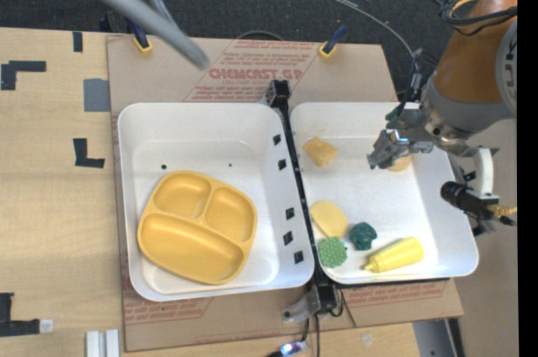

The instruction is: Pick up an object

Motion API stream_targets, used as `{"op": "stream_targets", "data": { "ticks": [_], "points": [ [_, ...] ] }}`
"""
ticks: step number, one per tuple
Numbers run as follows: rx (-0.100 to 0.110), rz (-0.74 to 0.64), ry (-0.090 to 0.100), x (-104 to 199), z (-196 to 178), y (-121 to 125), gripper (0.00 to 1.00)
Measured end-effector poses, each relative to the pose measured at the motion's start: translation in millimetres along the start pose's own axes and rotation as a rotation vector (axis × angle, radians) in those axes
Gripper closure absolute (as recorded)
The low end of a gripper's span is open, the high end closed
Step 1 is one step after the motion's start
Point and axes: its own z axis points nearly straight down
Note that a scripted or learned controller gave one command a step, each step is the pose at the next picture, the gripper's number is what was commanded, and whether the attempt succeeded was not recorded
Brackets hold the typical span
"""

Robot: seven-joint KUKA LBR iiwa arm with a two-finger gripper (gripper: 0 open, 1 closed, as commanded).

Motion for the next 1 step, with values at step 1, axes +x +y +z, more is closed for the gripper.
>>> {"op": "stream_targets", "data": {
  "ticks": [1],
  "points": [
    [0.004, -0.006, 0.002, 56.5, -5.2, 6.4, 1.00]
  ]
}}
